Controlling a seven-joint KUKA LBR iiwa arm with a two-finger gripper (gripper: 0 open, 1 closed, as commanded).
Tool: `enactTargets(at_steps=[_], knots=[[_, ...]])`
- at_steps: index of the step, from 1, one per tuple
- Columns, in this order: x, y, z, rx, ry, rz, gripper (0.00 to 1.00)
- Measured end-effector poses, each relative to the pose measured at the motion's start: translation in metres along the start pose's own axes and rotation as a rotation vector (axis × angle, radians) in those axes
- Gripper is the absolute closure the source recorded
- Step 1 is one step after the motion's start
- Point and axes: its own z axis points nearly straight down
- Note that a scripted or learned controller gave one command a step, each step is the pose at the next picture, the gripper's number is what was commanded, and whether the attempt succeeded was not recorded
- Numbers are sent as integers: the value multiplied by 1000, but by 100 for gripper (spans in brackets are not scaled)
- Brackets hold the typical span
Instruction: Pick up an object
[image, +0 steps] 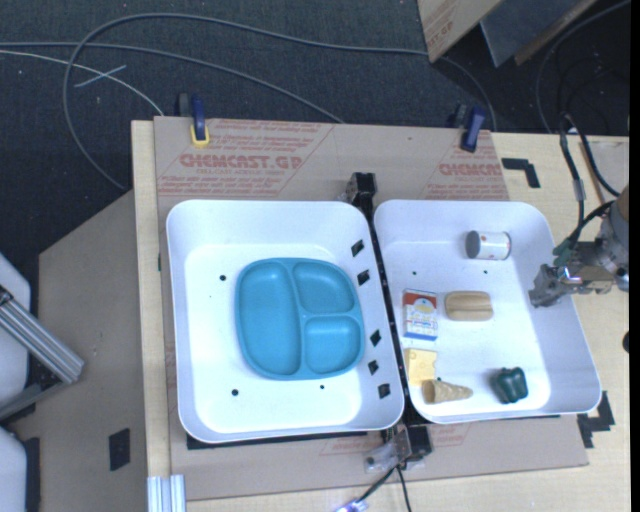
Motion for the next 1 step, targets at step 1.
enactTargets(at_steps=[1], knots=[[0,2,-45,2,0,0,100]])
